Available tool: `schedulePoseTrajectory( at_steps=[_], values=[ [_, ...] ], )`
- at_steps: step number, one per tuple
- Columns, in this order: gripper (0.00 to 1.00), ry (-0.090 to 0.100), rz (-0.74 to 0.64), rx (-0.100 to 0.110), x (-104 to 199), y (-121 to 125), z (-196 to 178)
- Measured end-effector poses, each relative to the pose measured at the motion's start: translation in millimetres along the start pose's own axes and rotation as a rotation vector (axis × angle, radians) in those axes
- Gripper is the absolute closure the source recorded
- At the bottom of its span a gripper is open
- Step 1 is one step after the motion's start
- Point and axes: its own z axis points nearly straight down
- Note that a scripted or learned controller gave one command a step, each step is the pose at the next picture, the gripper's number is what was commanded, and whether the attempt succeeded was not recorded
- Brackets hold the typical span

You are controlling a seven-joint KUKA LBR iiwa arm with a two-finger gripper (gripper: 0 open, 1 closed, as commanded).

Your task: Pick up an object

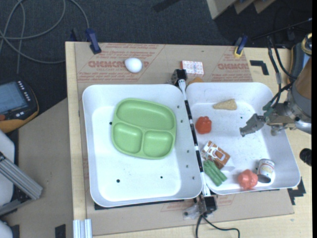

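Note:
The right bin (277, 95) holds several objects: a red pepper-like toy (203, 125), a tan wedge (225, 104), a brown and white snack packet (216, 154), a green bean-like toy (214, 172), a pink-red fruit (247, 179) and a small can (266, 170) lying on its side. My gripper (249, 128) hangs over the right half of this bin, pointing left and down. It sits right of the red toy and below the tan wedge, apart from both. I see nothing in it.
A green divided plate (143, 128) lies in the left bin (99, 172). On the cardboard behind the bins rest a white egg (132, 64) and a small patterned box (192, 67). Blue clamps (92, 40) grip the board's back edge.

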Motion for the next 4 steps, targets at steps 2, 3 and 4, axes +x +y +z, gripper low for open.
schedulePoseTrajectory(
  at_steps=[2, 3, 4],
  values=[
    [0.0, -0.001, 0.001, -0.017, 21.8, 9.6, 147.7],
    [0.0, -0.005, 0.003, -0.025, 24.8, 8.2, 151.0],
    [0.0, -0.011, 0.007, -0.038, 27.3, 5.6, 153.0]
  ],
)
